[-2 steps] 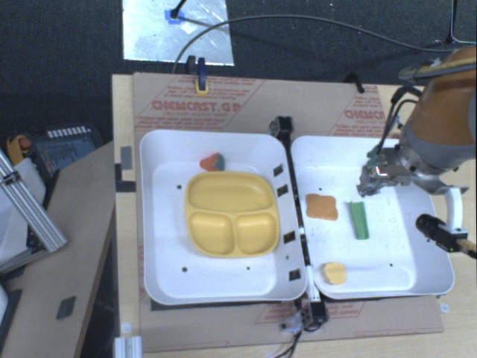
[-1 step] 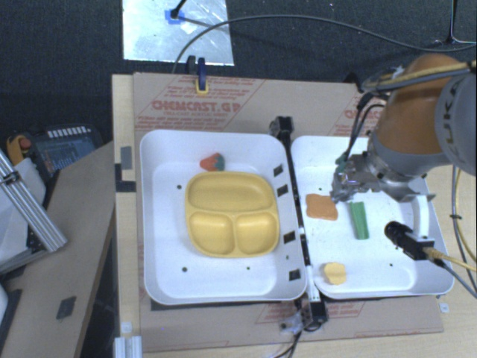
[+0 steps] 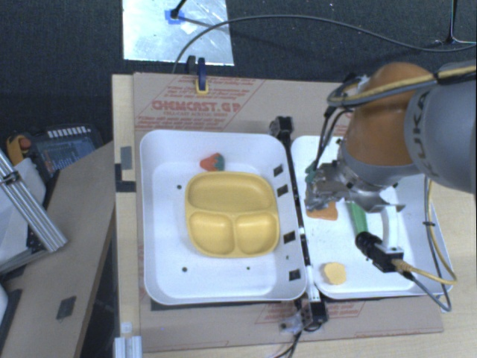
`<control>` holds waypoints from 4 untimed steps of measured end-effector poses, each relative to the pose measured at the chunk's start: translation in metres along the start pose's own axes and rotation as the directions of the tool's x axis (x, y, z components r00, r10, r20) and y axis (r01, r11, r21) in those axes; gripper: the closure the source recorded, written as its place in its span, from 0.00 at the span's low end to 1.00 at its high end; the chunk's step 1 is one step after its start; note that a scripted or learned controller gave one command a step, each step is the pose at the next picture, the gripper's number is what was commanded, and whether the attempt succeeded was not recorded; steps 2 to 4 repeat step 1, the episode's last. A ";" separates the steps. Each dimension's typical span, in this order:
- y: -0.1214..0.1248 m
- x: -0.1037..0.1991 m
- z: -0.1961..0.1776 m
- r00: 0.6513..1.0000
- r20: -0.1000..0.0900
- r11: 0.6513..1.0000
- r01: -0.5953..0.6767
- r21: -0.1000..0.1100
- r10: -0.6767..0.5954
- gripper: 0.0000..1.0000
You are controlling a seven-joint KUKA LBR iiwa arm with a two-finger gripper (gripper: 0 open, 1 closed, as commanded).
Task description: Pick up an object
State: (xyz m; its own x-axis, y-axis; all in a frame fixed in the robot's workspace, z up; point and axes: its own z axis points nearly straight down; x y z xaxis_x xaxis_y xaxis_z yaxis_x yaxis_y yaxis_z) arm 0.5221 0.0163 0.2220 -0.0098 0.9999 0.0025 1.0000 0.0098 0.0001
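Here, going left to right from the yellow tray: it lies in the left bin, with one small red-and-green toy just behind it. To its right, in the right bin, the gripper hangs low over one orange piece, likely the target; whether it is open or has hold of anything I cannot tell. One green stick lies just beyond, one yellow disc nearer the front. The grasp seems in hand; next, closing firmly and lifting straight.
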 end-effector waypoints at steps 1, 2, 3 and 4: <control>-0.009 0.061 -0.006 1.000 0.000 1.000 0.002 -0.001 -0.002 1.00; -0.009 0.061 -0.006 1.000 0.000 1.000 0.002 -0.001 -0.002 1.00; -0.009 0.061 -0.006 1.000 0.000 1.000 0.002 -0.001 -0.002 1.00; -0.009 0.061 -0.006 1.000 0.000 1.000 0.002 -0.001 -0.002 1.00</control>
